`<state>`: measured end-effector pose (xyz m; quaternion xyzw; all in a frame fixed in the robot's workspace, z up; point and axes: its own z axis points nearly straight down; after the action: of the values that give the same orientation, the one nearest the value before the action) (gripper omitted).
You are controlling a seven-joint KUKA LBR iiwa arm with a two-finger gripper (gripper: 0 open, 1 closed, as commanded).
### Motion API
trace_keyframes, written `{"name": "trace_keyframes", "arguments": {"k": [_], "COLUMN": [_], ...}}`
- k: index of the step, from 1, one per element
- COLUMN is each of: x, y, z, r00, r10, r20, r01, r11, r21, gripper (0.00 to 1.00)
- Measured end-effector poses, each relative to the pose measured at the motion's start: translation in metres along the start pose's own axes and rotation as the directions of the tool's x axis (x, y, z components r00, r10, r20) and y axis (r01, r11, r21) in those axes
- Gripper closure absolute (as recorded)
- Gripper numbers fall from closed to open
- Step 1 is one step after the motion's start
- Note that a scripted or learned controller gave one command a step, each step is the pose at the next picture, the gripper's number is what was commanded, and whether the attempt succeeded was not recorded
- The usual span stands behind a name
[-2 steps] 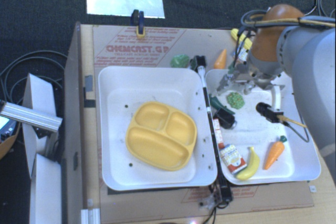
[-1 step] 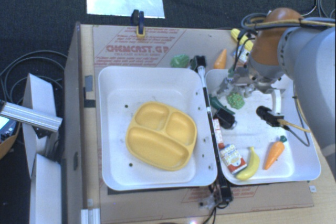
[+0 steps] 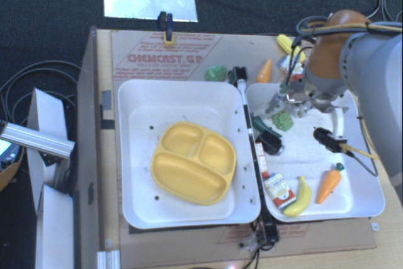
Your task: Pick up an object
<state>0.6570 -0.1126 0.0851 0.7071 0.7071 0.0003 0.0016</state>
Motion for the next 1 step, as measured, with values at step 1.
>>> {"name": "trace_keyframes", "arguments": {"k": [1], "x": [0.0007], "y": [0.0001], "z": [0.0], "r00": [1.0], "r10": [-0.001], "r20": [0.0], "r01": [0.001], "r11": [1.0], "r21": [0.0], "gripper": [0.0]}}
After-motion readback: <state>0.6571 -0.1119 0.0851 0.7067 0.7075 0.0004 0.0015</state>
